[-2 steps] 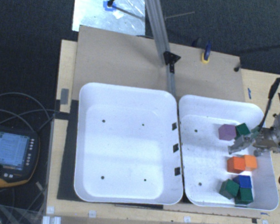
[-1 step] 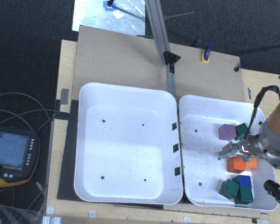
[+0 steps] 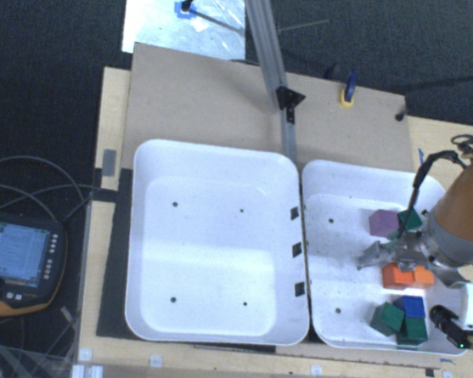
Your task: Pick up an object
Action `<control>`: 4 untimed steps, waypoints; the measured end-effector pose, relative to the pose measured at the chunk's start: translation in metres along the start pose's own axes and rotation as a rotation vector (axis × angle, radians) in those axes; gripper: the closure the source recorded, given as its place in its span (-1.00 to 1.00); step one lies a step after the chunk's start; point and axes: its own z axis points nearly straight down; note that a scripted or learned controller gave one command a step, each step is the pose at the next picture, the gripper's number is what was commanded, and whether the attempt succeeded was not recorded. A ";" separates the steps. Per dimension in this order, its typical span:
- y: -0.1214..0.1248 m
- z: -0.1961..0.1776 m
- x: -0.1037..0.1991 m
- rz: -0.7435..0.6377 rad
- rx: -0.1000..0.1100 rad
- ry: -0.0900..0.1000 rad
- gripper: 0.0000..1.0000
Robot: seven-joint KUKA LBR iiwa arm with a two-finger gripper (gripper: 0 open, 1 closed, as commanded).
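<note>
Here we see gripper (image 3: 399, 257) low over orange block (image 3: 405, 276), block directly beneath; jaws' opening — cannot tell.

Purple block (image 3: 383, 222), orange block (image 3: 406, 277), white bins (image 3: 223, 161)

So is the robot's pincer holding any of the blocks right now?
It cannot be told. The pincer is low in the right bin, right over the orange block beside the purple block, but no block shows gripped.
</note>
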 end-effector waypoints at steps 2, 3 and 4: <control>0.006 -0.066 -0.012 -0.001 0.010 0.004 1.00; 0.009 -0.121 -0.013 -0.003 0.010 0.004 1.00; 0.008 -0.111 0.039 -0.008 0.017 0.008 1.00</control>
